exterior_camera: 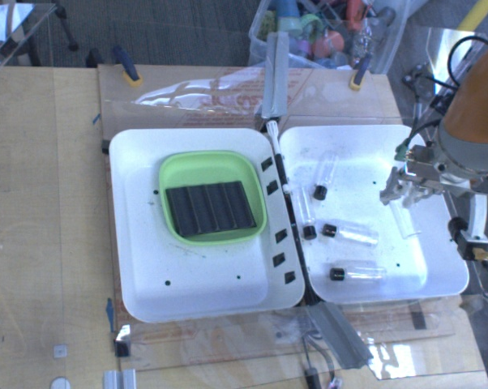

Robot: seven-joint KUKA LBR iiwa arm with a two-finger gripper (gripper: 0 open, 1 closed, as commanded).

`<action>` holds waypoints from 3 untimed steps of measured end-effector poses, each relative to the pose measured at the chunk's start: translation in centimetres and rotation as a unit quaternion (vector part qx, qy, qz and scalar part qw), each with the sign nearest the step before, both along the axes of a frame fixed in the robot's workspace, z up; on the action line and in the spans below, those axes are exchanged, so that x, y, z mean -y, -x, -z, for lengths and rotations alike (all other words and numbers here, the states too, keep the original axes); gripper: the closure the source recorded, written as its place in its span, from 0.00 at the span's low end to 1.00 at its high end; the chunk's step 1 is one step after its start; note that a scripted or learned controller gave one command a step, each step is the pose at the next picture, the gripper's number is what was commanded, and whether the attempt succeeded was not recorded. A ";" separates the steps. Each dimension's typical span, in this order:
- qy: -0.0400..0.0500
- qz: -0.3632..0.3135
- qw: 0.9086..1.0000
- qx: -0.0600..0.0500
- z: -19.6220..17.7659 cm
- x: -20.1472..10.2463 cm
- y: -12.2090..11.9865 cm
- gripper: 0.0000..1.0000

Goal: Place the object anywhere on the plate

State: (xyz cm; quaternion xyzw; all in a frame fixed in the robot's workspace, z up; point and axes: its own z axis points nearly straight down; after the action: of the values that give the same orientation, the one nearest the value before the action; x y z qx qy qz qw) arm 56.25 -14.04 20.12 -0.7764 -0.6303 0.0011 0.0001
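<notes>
Camera view: gripper (400, 191) sits at right side of frame, over right bin (438, 280), near its far-right part. Can't tell how far the jaws stand apart, or whether anything's between them; something clear and tube-like (405, 221) shows just below the tips, but can't tell if it's touching or just lying on the bin floor

Task's things: several clear vials w/ black caps scattered in right bin – one upper-centre (323, 175), one along the divider (304, 217), one mid-bin (348, 233), one lower (357, 274). Plate (212, 165) is green, squarish, in left bin (139, 241), w/ a dark ribbed insert (209, 207) filling most of it

Risks, as I judge: vials are round, smooth & transparent, so likely to roll or squirt out under a pinch; a near-miss could knock one toward the bin wall. Carrying across, the raised divider (278, 217) btwn bins w/ its black clips could snag a low-held vial. Ribbed insert may let a dropped vial settle in a groove, or bounce off

Room: open floor around the vials centre-right; tight near right rim and the divider. Left bin has bare margin all round the plate
</notes>
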 end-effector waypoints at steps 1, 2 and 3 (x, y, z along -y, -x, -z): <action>0.000 0.000 1.000 0.000 0.0 0.0 0.0 0.00; 0.000 0.034 0.999 0.001 -14.9 3.0 -3.6 0.00; 0.000 0.023 1.000 0.001 -23.5 6.6 -10.3 0.00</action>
State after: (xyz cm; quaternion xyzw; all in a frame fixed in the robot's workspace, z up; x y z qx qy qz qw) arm 66.55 -20.65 43.60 -0.7905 -0.6125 0.0003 -0.0011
